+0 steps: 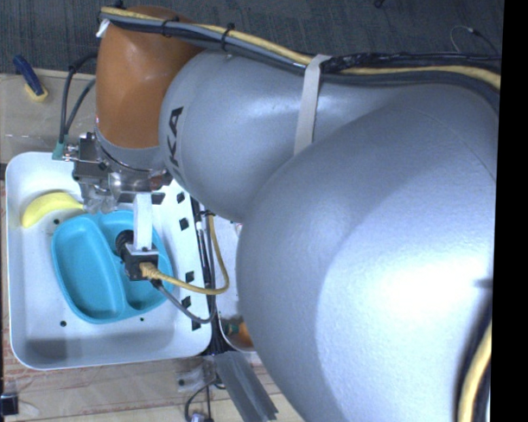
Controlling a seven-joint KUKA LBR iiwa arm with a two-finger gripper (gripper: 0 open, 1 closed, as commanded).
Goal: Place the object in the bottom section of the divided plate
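Wooden tabletop [25,111] bears a shallow white bin [35,328]; the gripper [100,187], grip state unclear, hangs just beside a yellow plastic banana [46,209], above a blue divided plate [93,273].

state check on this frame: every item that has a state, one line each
Blue divided plastic plate: lying flat in the left white bin, partly covered by the wrist.
Yellow banana-shaped object: lying in the bin at the plate's upper left edge, outside its sections.
Left shallow white bin: holds the plate and the banana.
Grey arm with orange band: reaching over the left bin, wrist above the plate.
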